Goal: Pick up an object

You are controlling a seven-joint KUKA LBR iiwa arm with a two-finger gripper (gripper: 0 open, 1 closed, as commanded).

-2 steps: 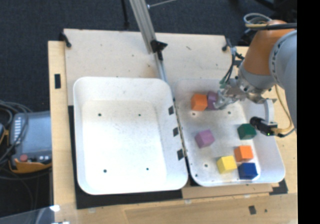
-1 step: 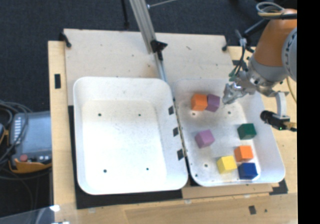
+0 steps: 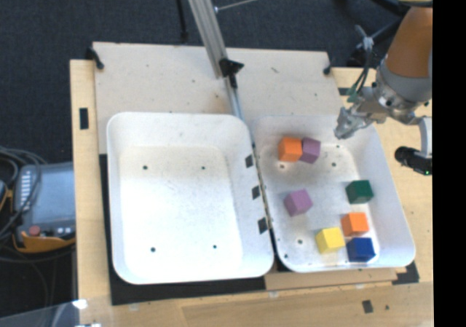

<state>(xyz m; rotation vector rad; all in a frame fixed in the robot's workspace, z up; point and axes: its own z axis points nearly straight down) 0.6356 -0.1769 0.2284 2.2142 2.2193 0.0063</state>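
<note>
The right bin (image 3: pixel 389 172) holds several small blocks. An orange block (image 3: pixel 290 149) touches a purple one (image 3: pixel 311 150) near the bin's far side. Another purple block (image 3: pixel 298 202) lies in the middle. A green block (image 3: pixel 359 191) sits to the right. A yellow block (image 3: pixel 330 239), an orange block (image 3: pixel 355 223) and a blue block (image 3: pixel 360 248) cluster at the near right corner. My gripper (image 3: pixel 345 129) hangs over the bin's far right corner, right of the orange-purple pair, with nothing seen in it.
The left bin (image 3: pixel 124 194) lies beside the right one. A slanted metal post (image 3: pixel 206 20) rises from the bench behind the bins. A grey device (image 3: pixel 44 205) with cables sits off the bench at left.
</note>
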